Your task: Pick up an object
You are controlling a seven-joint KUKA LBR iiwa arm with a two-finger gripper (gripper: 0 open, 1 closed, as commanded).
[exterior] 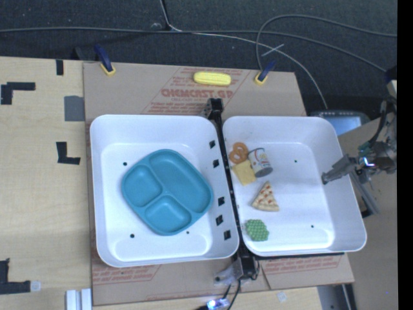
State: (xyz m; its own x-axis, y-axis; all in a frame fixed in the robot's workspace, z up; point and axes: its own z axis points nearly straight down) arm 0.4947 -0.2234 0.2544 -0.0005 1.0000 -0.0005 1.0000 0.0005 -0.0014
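The tool [332, 173], grip state unclear, hangs over the right bin [322, 237] holding pizza slice [265, 197], can [259, 162], pretzel [238, 152].

Left bin [103, 173]: blue divided tray [166, 191].
Right bin [322, 141]: pretzel [238, 152], small can [260, 162], cheese block [243, 172], pizza slice [265, 197], green lump [257, 230].
Surface: yellow corn cob [211, 78] behind the bins.
Hand [332, 173]: at the right bin's right rim.

bins [103, 173]: smooth white plastic | tray [166, 190]: matt blue plastic | can [260, 162]: shiny metal | base board [187, 92]: printed brown cardboard | bench [39, 192]: pale wood
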